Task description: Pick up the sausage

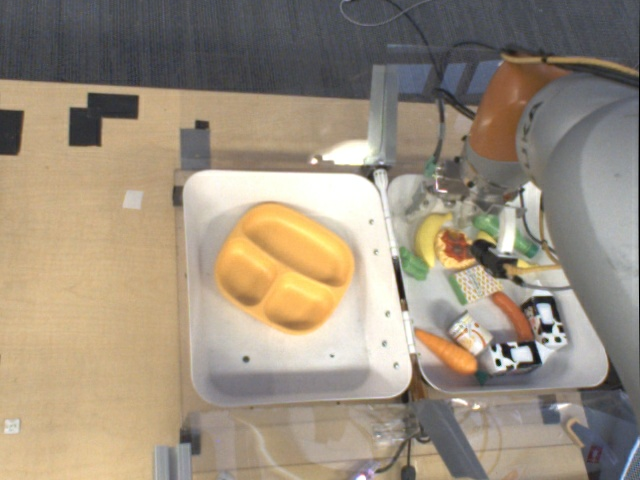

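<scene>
The sausage (511, 314) lies in the right bin (590, 363), toward its near right part, just beside a black-and-white cow toy (546, 320) and up-right of the carrot (446, 351). The gripper (462, 203) hangs over the far end of that bin, above the banana (430, 238); whether it holds anything I cannot tell

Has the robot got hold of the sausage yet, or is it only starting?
Nothing looks done yet: the sausage lies in the right bin, beside the carrot. In hand: the gripper sits low over the banana at the bin's far end. Left: reaching the sausage, gripping and lifting it.
</scene>
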Available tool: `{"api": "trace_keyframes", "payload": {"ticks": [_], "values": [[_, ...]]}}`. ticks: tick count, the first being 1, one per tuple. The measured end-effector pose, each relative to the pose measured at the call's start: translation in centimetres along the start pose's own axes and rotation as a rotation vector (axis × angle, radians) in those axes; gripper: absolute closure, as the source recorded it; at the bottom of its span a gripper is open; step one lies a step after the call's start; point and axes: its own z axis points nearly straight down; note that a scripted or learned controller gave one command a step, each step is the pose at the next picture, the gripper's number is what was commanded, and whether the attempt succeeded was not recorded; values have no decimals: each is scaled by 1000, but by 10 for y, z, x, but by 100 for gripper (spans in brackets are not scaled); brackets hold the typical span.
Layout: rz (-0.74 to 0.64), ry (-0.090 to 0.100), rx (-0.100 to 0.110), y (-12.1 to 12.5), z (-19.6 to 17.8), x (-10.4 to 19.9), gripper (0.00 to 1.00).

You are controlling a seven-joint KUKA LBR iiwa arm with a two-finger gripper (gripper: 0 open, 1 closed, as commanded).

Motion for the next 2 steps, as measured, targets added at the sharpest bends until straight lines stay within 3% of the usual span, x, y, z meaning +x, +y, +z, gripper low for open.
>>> {"api": "trace_keyframes", "payload": {"ticks": [1, 2], "values": [[-52, -1, 1, 0, -14, -3, 0], [8, 0, 1, 0, 0, 2, 0]]}}
